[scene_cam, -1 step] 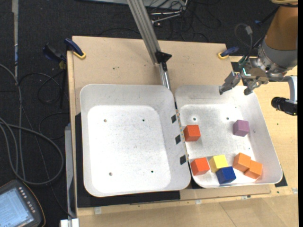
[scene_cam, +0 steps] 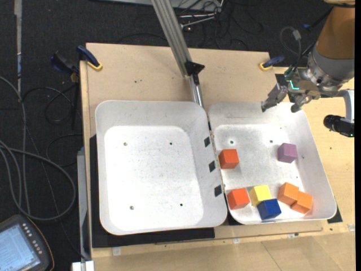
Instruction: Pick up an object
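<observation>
Arm: grey w/ orange band, comes in from the right, wrist over far-right corner of the right bin [scene_cam: 316, 151].
Claw [scene_cam: 280, 102]: above the bin's far rim, fingers spread wide, nothing between them. Two dark fingertips splay down-left and down-right, a small green light on the body behind them.
Right bin: white, shallow, holds all the blocks.
Orange cube [scene_cam: 228, 158]: left-centre of right bin, alone, near the divider side.
Purple cube [scene_cam: 287, 152]: right-centre of right bin, well apart from the others, nearest block to the claw but not touched by it.
Near row: second orange cube [scene_cam: 238, 197] at near-left corner; yellow cube [scene_cam: 260, 193] just beside it on the right; blue cube [scene_cam: 269, 209] touching the yellow one's near-right side.
Orange pair [scene_cam: 295, 197]: two orange blocks pressed together at near-right corner, just right of blue.
Left bin [scene_cam: 152, 162]: white, speckled w/ dark flecks, a few small holes in the floor.
Counter [scene_cam: 141, 72]: tan board under both bins; blue-and-yellow clamps at the far-left and far-right corners.
Metal pole [scene_cam: 172, 27]: slants from the far side down to the gap between bins, ends in a black fitting.
Off-counter: dark floor w/ cables on the left, a screen unit [scene_cam: 20, 247] at the near-left corner.
</observation>
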`<action>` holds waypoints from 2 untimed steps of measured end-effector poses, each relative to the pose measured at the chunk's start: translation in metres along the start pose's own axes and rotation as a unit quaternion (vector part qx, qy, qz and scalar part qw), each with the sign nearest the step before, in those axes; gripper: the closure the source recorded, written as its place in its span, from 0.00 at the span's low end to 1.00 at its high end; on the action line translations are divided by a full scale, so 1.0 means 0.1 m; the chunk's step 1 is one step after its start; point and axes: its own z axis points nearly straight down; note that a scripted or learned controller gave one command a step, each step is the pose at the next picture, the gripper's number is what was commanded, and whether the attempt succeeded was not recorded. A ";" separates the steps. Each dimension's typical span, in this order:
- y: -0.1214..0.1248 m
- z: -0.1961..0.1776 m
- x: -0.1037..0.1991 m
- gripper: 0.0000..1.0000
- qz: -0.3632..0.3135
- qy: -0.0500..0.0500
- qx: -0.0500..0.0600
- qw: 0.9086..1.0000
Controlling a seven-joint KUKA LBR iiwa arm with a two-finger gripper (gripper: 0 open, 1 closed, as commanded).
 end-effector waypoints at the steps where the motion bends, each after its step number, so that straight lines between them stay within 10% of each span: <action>1: 0.02 0.64 -0.01 0.00 0.002 0.001 0.003 1.000; 2: -0.04 1.19 0.09 0.00 0.001 0.001 0.003 1.000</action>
